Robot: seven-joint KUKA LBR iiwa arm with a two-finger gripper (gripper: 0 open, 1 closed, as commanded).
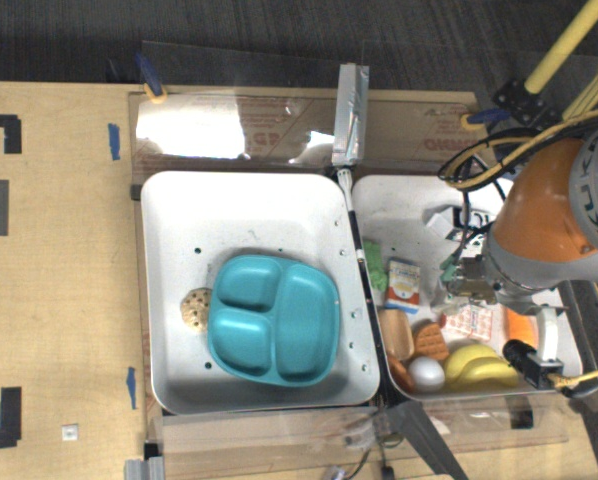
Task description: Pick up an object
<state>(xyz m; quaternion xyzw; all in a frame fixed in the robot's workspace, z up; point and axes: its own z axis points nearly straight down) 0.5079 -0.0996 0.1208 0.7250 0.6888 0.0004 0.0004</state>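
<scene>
Hovering gripper (457, 280) over right bin (419, 200), above food clutter.

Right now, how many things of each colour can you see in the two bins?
Blue: 1, the plate
Tan: 1, the cookie
Yellow: 1, the banana
White: 1, the egg
Green: 1, the packet
Total: 5 I can tell apart; more things lie jumbled near the gripper.

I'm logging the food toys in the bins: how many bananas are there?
1. The yellow banana lies at the near edge of the right bin, beside a silvery ball. The arm covers part of that bin, so another could be hidden.
</scene>
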